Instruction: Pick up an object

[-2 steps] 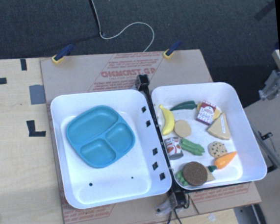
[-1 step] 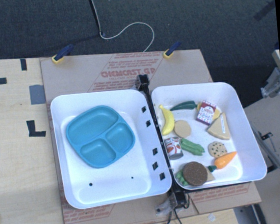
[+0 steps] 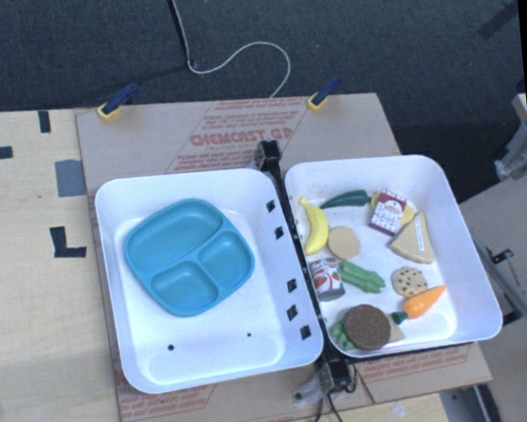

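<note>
A: End effector state? Cannot tell; no grasp has begun.
B: Toys crowd the right bin (image 3: 460,233), centre-right of frame. Next: descend on the banana (image 3: 314,226), clear of neighbours.

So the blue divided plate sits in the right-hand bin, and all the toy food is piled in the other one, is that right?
Not quite. The camera view shows the blue divided plate in the left bin, not the right one. The rest holds: the toy food, such as the banana, carrot and cookie, lies in the other bin, the right one.
</note>
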Robot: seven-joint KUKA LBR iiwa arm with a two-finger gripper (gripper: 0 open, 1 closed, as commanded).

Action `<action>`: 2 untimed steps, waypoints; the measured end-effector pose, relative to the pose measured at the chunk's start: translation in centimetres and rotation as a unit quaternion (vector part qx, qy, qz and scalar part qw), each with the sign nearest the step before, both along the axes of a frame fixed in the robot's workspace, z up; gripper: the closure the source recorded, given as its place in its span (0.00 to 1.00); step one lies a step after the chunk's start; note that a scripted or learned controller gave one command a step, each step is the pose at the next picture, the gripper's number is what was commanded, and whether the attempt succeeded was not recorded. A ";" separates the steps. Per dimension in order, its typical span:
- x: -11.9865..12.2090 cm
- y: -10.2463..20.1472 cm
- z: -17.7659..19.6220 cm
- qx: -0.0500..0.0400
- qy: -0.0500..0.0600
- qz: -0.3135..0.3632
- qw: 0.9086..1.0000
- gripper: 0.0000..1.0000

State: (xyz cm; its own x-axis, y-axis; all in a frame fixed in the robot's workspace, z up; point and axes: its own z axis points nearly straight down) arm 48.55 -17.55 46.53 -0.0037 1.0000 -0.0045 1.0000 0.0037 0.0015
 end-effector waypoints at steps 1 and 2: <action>0.0 0.0 1.0 -0.001 0.000 0.000 1.000 1.00; 0.1 0.0 2.0 -0.001 0.000 0.000 1.000 1.00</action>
State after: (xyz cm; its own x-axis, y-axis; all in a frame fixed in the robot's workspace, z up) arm 48.64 -17.54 48.53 -0.0035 1.0000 -0.0066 1.0000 0.0035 0.0021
